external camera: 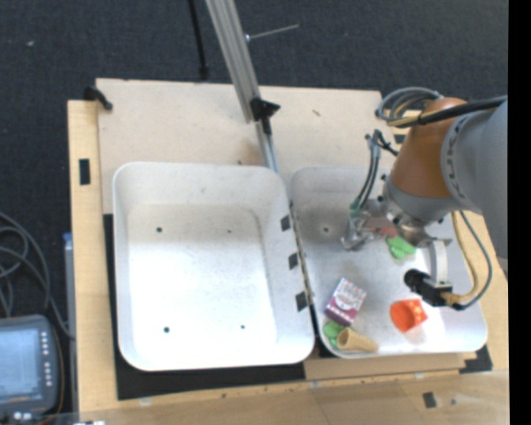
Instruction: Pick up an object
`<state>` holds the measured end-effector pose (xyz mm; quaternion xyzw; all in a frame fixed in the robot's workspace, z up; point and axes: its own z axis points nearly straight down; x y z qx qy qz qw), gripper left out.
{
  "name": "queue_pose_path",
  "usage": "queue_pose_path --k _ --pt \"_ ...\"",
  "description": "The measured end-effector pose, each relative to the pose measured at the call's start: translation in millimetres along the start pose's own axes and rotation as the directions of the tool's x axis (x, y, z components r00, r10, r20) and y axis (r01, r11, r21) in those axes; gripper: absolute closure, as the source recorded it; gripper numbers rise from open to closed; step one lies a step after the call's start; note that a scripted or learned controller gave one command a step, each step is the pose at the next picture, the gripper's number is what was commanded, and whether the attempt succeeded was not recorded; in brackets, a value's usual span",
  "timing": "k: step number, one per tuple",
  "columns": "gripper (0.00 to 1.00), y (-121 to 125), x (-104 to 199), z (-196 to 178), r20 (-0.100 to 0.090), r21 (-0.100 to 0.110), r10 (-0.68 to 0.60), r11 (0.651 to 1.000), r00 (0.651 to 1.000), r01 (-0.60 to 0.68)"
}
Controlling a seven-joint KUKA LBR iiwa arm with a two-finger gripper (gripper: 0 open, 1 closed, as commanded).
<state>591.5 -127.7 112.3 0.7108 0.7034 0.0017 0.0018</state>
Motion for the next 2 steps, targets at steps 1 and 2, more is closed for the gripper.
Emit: queue_pose_path --k 1,2 --pt "1.00 4 -1 -44 0.001 -0.001 -0.007 1.000 1.000 0.007" --pt "1.00 11 2 -106 0.001 -0.004 -0.013 1.000 1.000 0.013"
